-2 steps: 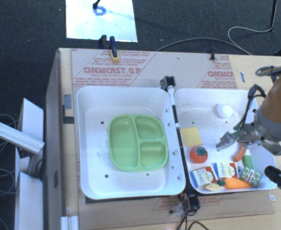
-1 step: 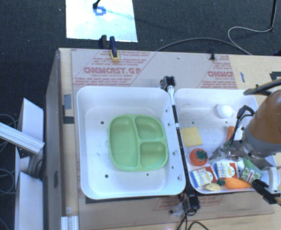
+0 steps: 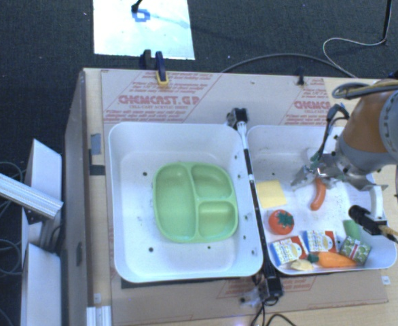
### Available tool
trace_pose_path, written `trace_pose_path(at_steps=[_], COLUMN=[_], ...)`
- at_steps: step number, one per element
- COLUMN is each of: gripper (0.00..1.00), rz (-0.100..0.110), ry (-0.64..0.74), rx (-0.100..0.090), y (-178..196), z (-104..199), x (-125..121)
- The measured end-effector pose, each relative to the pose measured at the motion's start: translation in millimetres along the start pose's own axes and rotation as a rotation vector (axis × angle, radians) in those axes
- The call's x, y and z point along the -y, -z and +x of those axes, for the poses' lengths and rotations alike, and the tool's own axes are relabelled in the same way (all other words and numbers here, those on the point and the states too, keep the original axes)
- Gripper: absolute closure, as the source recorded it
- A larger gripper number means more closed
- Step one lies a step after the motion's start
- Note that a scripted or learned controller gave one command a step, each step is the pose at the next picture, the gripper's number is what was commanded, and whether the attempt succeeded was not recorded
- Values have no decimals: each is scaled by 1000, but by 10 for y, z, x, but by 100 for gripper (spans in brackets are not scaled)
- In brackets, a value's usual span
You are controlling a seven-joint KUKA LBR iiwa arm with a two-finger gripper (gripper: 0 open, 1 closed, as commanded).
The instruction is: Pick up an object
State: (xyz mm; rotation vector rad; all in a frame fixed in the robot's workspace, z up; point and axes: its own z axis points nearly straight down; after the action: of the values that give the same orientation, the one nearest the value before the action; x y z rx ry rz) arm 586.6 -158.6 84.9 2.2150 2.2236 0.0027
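Although nothing has yet been lifted, the work looks close to its first real step, judging by how things lie. Nearest the camera, along the front wall of the right bin (image 3: pixel 389 253), sit an orange carrot (image 3: pixel 335 259), two small printed cartons (image 3: pixel 302 245) and a green packet (image 3: pixel 354 249). Just behind them a red tomato (image 3: pixel 281 221) rests beside a flat yellow cheese slice (image 3: pixel 272 194), touching neither. Further back and to the right lies an orange sausage (image 3: pixel 318 194), tilted slightly, its upper end just under the hand (image 3: pixel 317 173). The hand's two metal fingers (image 3: pixel 302 176) are splayed apart, one reaching left and one right, and nothing sits between them; the sausage lies below the gap rather than inside it, so I would not call it gripped. It seems the likely target, and what is left is to lower, close and lift. The grey arm (image 3: pixel 396 124) with its orange band (image 3: pixel 365 124) comes in from the right, wrist bent down over the bin's middle. In the left bin (image 3: pixel 128 202) a green divided plate (image 3: pixel 195 202) lies alone. Both bins rest on the counter (image 3: pixel 185 90), with cables at its far edge.
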Motion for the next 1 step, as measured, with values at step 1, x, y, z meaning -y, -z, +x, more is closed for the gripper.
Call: trace_pose_path(at_steps=[1], gripper=[100], rz=[-1], ry=[4], rx=[1], y=[104], z=[-3], x=[-6])
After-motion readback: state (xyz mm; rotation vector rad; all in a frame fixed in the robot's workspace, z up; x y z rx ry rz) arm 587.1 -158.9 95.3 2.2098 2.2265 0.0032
